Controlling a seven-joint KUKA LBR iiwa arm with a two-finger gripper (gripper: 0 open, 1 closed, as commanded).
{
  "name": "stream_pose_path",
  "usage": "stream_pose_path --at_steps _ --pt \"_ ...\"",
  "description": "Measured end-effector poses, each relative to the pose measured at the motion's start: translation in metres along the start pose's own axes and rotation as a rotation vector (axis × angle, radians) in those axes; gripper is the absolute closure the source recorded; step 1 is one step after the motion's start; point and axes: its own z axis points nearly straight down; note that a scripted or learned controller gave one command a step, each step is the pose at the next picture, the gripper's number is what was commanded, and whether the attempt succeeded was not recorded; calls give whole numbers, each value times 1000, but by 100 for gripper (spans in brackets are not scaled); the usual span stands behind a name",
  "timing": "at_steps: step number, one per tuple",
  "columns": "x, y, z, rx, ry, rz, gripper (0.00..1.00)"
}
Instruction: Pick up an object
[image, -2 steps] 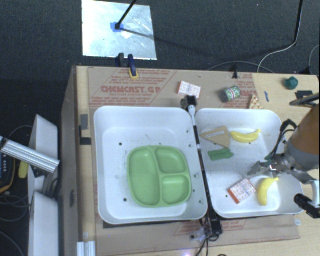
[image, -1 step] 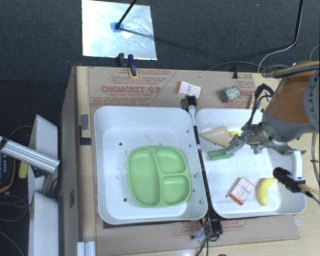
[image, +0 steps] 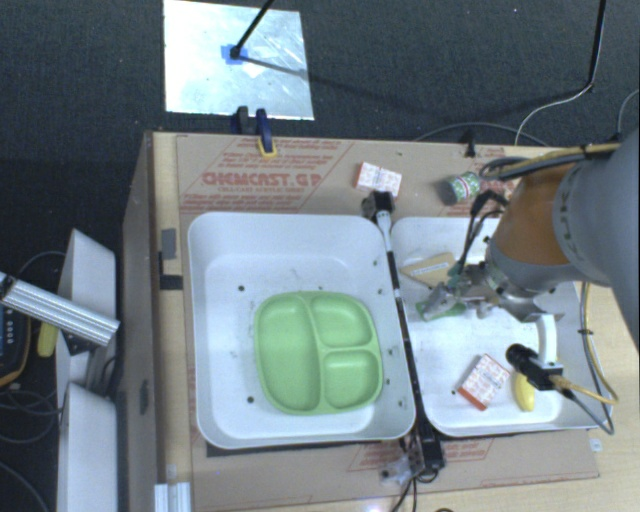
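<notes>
This looks like a robotics lab. A grey robot arm with an orange band (image: 560, 225) reaches over two shallow white plastic bins (image: 215, 250) set on a brown printed cardboard sheet (image: 270, 175), with loose black cables (image: 560, 100) trailing across the dark carpeted floor (image: 70, 100).

Arm (image: 585, 215): grey, orange band above the wrist, reaching in from the right.
Gripper (image: 440, 300): low, pointing left; finger state unclear.
</notes>
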Motion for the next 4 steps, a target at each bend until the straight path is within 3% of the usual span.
stream_pose_path --at_steps 1,2,3,4 --pt "-4 41 20 -3 0 -1 0" --pt "-1 4 21 -2 -1 2 0" --pt "-1 5 10 -4 -1 0 100" --pt "74 18 -80 -6 1 -1 100"
